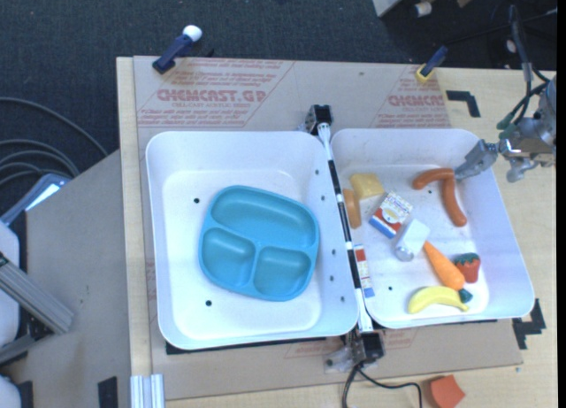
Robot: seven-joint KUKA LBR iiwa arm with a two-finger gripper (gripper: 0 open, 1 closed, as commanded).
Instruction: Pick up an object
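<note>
Nearest the camera in the right bin (517, 265), a curved yellow banana (437, 300) lies along the front wall. Just behind it an orange carrot (440, 264) tapers toward the bin's middle, its thick end beside a small red strawberry-like piece (468, 267). A small pale bottle (409, 241) lies touching the carrot's thin tip, and a white carton with red and blue print (390, 215) sits just behind that. Farther back, a pale yellow wedge, probably cheese (366, 187), rests near the divider with a tan bread-like roll (353, 209) at its side. Two smooth orange-red sausages (447, 189) meet in an angle near the bin's far right corner.

The left bin (168, 220) holds a glossy blue plate (258, 242), rounded and moulded into three compartments. Both bins are shallow, white and smooth-walled, standing on a brown board printed with red lettering (212, 95).

The gripper (471, 162) hangs over the right bin's far right rim, close to the sausages; one grey finger (476, 158) slants down toward them. It is too small and blurred to tell how far the fingers are parted, and nothing can be seen between them.
</note>
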